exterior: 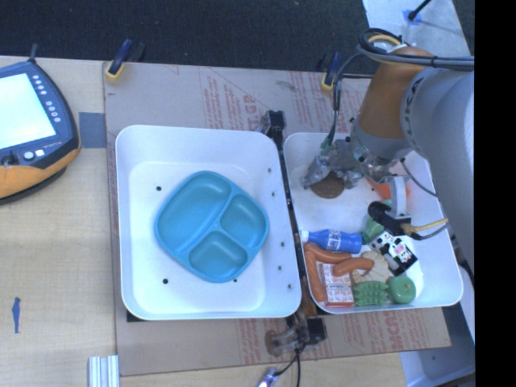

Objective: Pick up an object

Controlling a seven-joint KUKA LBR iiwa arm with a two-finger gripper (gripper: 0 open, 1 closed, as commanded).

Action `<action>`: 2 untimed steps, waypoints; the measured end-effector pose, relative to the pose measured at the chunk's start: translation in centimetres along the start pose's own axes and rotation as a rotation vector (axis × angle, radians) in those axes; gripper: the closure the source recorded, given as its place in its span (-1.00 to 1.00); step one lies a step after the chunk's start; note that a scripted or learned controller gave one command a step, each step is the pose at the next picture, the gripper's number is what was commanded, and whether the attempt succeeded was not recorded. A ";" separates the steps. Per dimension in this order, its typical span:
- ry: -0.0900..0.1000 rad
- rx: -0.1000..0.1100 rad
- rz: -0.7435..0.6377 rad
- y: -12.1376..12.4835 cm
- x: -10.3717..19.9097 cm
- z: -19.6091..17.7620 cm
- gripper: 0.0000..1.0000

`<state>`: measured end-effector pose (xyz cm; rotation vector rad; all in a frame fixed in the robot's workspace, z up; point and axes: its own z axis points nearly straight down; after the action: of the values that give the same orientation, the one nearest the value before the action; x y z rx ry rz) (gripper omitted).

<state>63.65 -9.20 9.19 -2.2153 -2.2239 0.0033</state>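
My gripper hangs low in the far part of the right bin, right over a round brown object that shows just below it. Toward the front of that bin lie a blue bottle, a hot dog, a red and white packet, a green toy, a green ball and a black and white toy. An orange piece rests by the arm. No object is seen between the fingers.
The left bin holds a blue divided plate. A tablet-like pendant lies on the bench at far left. Clamps sit at the board's far edge, and a cable runs down along the arm.
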 end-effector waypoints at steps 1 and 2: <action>-0.002 -0.003 -0.001 0.2 -0.2 -1.4 1.00; 0.000 -0.001 -0.001 0.2 7.9 -14.2 1.00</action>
<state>63.84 -1.33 23.39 -2.2143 -2.2261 0.0021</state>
